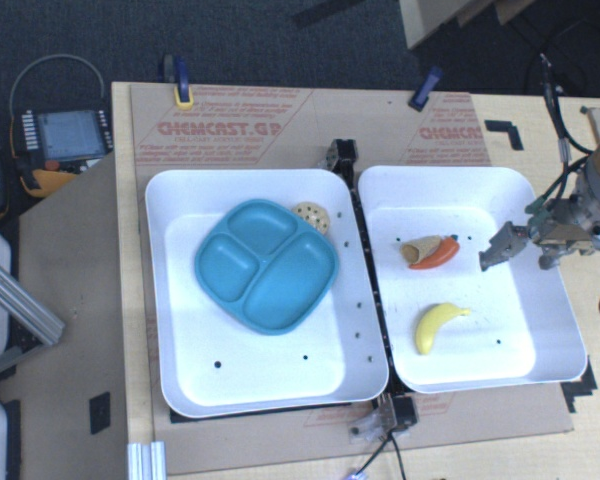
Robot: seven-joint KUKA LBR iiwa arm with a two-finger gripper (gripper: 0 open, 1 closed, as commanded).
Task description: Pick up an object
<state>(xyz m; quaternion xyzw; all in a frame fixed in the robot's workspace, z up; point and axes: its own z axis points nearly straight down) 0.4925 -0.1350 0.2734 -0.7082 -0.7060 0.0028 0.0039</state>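
Note:
In the right bin (480, 193) lie a yellow banana (433, 326) near the front and, further back, a red-orange pepper-like piece with a tan piece against it (429, 252). My gripper (525, 247) hangs over the right side of this bin, to the right of the red piece and apart from it. Its two grey fingers (500, 245) are spread open with nothing between them. In the left bin (180, 268) a blue divided plate (267, 265) lies flat, with a round cookie (312, 214) at its far right edge.
Both bins rest on a cardboard-covered bench (280, 118). Black clamps (341, 154) sit at the bins' shared seam, back and front. A small screen device (68, 134) with cables lies off the bench at the far left.

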